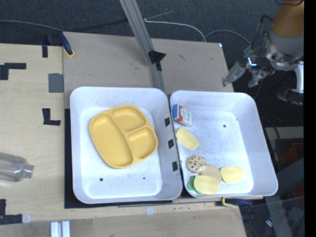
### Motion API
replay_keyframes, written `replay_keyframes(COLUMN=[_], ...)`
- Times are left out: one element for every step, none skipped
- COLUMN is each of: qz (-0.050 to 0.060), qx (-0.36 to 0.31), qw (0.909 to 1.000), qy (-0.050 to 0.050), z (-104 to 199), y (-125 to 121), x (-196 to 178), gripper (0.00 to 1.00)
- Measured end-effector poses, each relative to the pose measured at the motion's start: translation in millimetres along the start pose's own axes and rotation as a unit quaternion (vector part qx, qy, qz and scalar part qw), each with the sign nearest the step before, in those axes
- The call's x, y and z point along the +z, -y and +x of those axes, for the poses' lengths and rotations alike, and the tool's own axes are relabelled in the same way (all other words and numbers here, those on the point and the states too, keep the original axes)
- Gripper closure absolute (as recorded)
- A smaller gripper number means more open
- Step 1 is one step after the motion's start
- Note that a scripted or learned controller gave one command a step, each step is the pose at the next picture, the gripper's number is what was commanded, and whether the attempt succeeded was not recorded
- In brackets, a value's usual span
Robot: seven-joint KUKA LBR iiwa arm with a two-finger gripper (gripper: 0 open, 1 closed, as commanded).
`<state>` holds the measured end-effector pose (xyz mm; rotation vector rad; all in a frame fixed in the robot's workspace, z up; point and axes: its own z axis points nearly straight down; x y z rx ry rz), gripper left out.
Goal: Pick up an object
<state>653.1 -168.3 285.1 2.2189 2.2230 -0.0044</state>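
Right bin, along left wall: small red-white-blue carton at top; pale yellow piece below it. Front corner cluster: speckled cookie, tan disc, yellow-green piece, yellow oval. Left bin: yellow divided plate, flat.

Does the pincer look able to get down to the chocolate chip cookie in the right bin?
Probably yes. The cookie lies face up near the right bin's left wall with nothing over it. The pincer hangs beyond the bin's far right corner. A tan piece touching the cookie crowds one side.
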Motion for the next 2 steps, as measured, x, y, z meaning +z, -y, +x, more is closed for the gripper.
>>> replay_keyframes(qz=[0.0,0.003], qx=[-0.001,0.001], qw=[1.0,1.0], qy=[0.0,-0.001], z=[0.6,-7.2], y=[-0.3,35.9], x=[-10.2,39.5], gripper=[1.0,1.0])
